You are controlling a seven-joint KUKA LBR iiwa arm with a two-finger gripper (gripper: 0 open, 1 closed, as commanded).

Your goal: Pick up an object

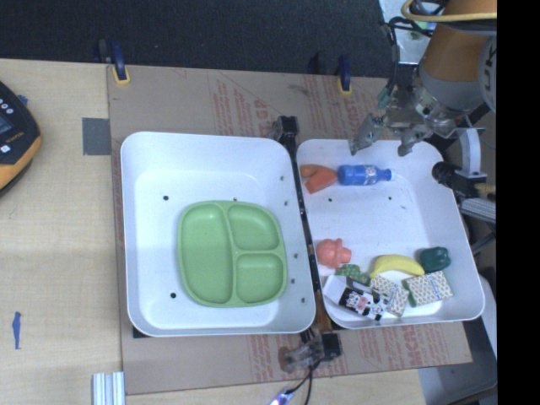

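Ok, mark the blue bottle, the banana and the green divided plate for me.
blue bottle (361, 175), camera view, middle of its body.
banana (396, 265), camera view, middle of its curve.
green divided plate (202, 256), camera view, floor of its large compartment.

arm reaches in from the right; gripper (385, 144) jaws spread, empty

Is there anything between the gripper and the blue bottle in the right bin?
Nothing visible. The gripper, fingers open, hangs over the right bin's far edge, and the blue bottle lies just below it; the orange toy lies beside the bottle.
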